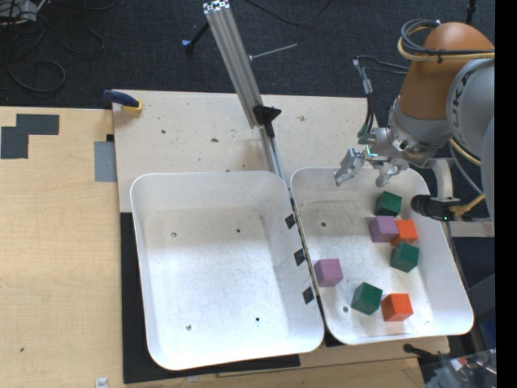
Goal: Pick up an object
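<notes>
In the camera view, two shallow white bins are seen side by side. The left bin (161,208) is marked with dark specks. In the right bin (452,314) seven blocks are held: three green cubes (388,203) (405,256) (367,297), two purple cubes (383,228) (328,271) and two orange cubes (405,231) (397,306). The gripper (370,168) is held above the far end of the right bin, fingers spread wide, with nothing gripped between them. The nearest green cube lies just beside it.
</notes>
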You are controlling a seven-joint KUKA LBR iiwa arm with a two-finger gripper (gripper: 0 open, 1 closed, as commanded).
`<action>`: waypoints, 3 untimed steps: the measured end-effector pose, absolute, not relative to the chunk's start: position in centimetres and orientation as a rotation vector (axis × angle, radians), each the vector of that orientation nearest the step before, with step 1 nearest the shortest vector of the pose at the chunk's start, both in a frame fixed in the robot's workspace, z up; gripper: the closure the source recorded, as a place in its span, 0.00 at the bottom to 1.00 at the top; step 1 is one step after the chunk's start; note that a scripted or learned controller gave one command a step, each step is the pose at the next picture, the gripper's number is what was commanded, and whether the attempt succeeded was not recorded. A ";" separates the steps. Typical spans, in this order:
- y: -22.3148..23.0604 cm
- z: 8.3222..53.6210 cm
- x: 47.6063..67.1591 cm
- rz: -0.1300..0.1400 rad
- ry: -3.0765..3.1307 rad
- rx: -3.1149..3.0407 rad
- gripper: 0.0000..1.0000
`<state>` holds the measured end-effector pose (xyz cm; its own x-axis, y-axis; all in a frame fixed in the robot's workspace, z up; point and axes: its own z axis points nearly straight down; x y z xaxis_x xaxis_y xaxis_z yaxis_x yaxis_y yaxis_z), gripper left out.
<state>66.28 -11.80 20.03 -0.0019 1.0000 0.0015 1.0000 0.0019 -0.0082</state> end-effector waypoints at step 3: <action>-10.9 8.9 66.5 0.003 -2.228 -2.213 0.00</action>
<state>66.53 -10.91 8.88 -0.0069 1.0000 -0.0002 1.0000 0.0069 -0.0025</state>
